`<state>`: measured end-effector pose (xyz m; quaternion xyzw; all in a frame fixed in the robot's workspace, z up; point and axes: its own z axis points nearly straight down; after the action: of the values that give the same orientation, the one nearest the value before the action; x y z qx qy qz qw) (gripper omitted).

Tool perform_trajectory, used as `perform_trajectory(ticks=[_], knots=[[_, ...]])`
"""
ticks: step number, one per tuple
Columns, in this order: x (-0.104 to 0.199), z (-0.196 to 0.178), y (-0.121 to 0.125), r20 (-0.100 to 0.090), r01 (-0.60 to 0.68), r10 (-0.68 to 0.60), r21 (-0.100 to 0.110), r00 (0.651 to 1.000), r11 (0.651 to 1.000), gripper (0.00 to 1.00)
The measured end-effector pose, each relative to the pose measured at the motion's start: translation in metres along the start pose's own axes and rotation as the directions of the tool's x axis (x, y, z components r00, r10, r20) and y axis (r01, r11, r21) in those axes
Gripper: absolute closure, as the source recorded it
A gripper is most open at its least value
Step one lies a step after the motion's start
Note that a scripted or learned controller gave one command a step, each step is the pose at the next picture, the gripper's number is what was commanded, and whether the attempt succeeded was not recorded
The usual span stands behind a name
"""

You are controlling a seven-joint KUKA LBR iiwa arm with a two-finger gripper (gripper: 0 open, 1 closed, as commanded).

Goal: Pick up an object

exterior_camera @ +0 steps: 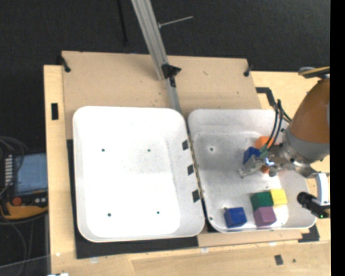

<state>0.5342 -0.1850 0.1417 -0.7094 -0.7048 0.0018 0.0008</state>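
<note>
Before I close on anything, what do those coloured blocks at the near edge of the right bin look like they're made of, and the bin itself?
The blue block, green block, yellow block and purple block look like solid painted wood or plastic: flat saturated colour, crisp edges, matte faces. Which of the two, I cannot tell. The right bin looks like moulded white plastic: smooth, rounded corners, faint sheen.

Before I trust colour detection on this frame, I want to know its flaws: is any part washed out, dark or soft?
In the camera view, the left bin is bright enough that its floor loses texture; the floor beyond the bench is nearly black; the small things near the gripper are blurry, while the blue, green, yellow and purple blocks read clearly.
</note>
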Motion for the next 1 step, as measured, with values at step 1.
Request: perform_trajectory(ticks=[1], knots=[[-0.0022, 0.0444, 0.0012, 0.003, 0.003, -0.003, -0.007, 1.0, 1.0, 0.0]])
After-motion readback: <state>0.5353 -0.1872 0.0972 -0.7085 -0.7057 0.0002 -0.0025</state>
